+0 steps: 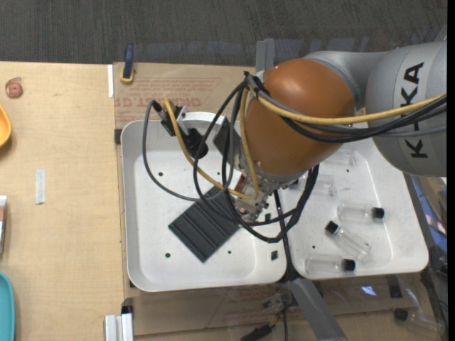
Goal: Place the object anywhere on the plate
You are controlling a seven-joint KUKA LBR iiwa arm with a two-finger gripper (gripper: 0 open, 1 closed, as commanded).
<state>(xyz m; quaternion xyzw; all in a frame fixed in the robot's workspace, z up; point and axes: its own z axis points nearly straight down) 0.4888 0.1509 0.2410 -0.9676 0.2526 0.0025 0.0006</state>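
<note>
The gripper (250, 203) is hidden by the orange wrist band (298, 116) above the dark ribbed rectangular plate (205, 224); the jaw state cannot be told

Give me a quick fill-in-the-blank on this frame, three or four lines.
1. The dark ribbed plate lies in the ____ bin.
2. The clear vials with black caps lie in the ____ bin.
3. The arm's band above the wrist is coloured ____.
4. The word on the grey arm link reads ____.

Missing words: left; right; orange; KUKA
</note>
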